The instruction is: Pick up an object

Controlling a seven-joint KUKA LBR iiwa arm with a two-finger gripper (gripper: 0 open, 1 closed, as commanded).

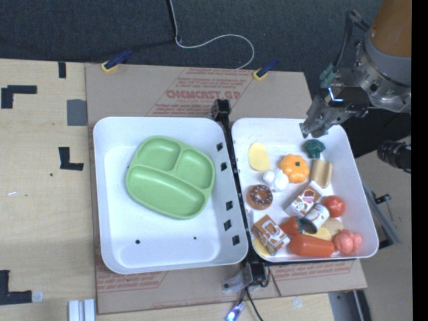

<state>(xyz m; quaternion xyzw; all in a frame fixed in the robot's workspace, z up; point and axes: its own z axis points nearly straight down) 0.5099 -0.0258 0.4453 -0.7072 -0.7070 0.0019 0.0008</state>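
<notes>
Toy hot dog [312, 247] at bin's near edge, gripper [313, 127] above far rim

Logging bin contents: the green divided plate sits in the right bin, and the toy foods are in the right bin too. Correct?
Not quite. The camera view shows the green divided plate in the left bin; the toy foods are indeed in the right bin.

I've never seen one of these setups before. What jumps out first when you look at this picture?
Probably the green divided plate, lying alone in the left white bin. Next comes the right bin, crowded with small toy foods: an orange pumpkin, a chocolate donut and a red sausage near the front. Above that bin's far right corner hangs the robot's gripper, just over a small teal piece.
</notes>
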